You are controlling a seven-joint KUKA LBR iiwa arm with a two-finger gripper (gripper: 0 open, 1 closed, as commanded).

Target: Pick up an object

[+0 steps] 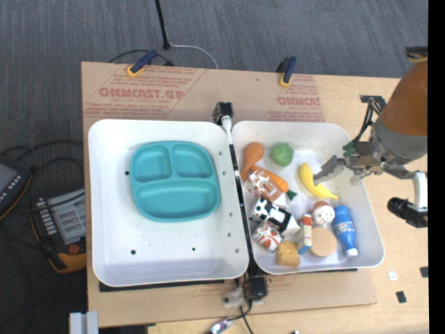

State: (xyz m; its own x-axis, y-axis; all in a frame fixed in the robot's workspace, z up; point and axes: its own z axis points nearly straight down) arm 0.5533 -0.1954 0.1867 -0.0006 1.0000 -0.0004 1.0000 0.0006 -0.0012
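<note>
Across the brown cardboard worktop (146,89), red print reads "CHEMCAST GP"; above the yellow plastic banana (311,181), the end effector (332,167) hangs spread open, holding nothing.

The grey arm (407,110) came in from the right, orange band above the wrist, bent low. Its gripper (332,169) pointed left and downward, both dark fingers (327,170) spread apart, nothing between them.
</note>
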